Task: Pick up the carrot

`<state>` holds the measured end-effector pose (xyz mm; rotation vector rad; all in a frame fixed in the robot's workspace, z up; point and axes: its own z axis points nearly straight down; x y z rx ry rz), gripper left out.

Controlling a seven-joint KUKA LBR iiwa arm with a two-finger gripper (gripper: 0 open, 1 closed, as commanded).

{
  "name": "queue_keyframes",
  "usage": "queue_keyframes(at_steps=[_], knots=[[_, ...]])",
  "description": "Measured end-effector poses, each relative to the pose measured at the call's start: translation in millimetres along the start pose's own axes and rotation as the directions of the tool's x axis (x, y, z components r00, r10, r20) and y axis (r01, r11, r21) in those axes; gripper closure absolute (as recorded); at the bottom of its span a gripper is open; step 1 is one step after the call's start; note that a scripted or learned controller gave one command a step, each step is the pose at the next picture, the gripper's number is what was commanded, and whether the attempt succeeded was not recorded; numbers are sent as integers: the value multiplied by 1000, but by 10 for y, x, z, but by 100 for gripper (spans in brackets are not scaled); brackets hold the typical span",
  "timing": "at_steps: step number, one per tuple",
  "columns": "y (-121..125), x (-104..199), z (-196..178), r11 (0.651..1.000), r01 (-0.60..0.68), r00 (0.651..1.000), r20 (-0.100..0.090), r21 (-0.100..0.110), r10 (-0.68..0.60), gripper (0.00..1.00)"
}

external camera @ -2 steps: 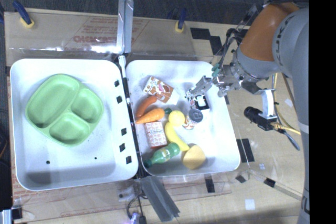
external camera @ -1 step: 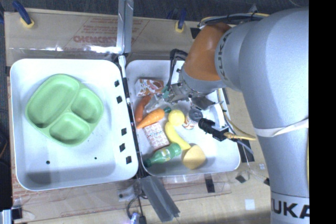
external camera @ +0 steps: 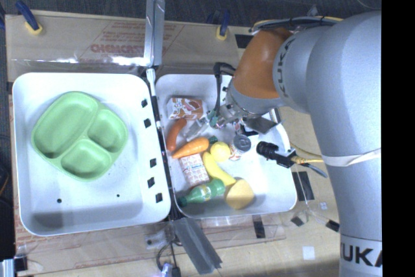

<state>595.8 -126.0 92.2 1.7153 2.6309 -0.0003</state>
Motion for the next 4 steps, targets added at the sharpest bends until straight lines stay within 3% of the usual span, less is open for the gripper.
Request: queue_keyframes(at_steps=[1,2,3,4], knots=[[-188,401,4,948,319,948,-3,1,-319,0],[-184,394,-100,947,322,947,-2,1,-322,100],[134,517,-1010,925,379,925,1,-1,-379,100],[131,515,-1005,926,378,926,0,0,-378,0]])
